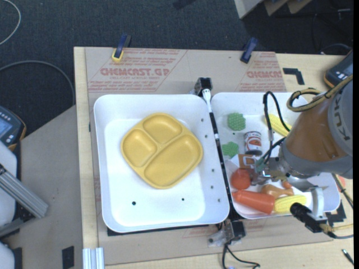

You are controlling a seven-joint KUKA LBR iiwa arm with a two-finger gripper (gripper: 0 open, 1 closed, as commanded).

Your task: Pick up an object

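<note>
Jaws (259,175) low, just beside red tomato (241,179).

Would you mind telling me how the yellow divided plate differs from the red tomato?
The yellow divided plate is wide, flat and alone in the left bin; the red tomato is small, round and crowded among toys in the right bin, beside the tool. Both lie flat.

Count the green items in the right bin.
2: one green piece near the bin's far end, another nearer, by the divider. The arm may hide more.
</note>
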